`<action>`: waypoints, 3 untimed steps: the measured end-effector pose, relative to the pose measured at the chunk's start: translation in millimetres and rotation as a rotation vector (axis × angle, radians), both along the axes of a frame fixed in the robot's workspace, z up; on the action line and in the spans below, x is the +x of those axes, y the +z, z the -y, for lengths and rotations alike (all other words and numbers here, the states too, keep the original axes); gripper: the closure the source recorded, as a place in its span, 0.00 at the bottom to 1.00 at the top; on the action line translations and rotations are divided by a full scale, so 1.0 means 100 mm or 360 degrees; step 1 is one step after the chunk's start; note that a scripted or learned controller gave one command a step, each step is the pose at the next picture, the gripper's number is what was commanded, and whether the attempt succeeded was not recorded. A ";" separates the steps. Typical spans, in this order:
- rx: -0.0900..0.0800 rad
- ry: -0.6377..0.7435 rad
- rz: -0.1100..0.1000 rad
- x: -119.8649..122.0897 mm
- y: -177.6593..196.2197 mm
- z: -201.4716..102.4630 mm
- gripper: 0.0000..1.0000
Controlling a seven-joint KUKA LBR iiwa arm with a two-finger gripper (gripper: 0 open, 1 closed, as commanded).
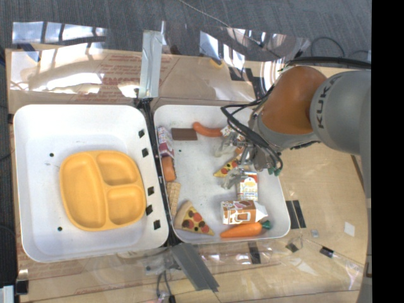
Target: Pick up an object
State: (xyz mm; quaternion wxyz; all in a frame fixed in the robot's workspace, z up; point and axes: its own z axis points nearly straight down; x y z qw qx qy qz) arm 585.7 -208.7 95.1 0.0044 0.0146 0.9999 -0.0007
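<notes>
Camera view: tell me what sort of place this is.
Probably a robot-grasping test bench in a lab: a KUKA arm reaches over two white bins, one holding toy food like a pizza slice, the other a yellow divided plate.

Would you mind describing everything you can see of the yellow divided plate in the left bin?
The yellow plate looks like smooth moulded plastic, a rounded rectangle with three compartments: one long one on its left side and two smaller ones stacked on its right. It lies flat and face up on the floor of the left bin, roughly in the middle, apart from the walls. Nothing lies in its compartments.
</notes>
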 end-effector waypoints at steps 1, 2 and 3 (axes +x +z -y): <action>-0.0002 0.0057 0.0002 0.21 0.00 0.01 0.00; 0.0001 0.0000 -0.0004 -0.12 0.00 -0.01 0.00; 0.0002 -0.0057 -0.0009 -0.11 -0.01 -0.13 0.00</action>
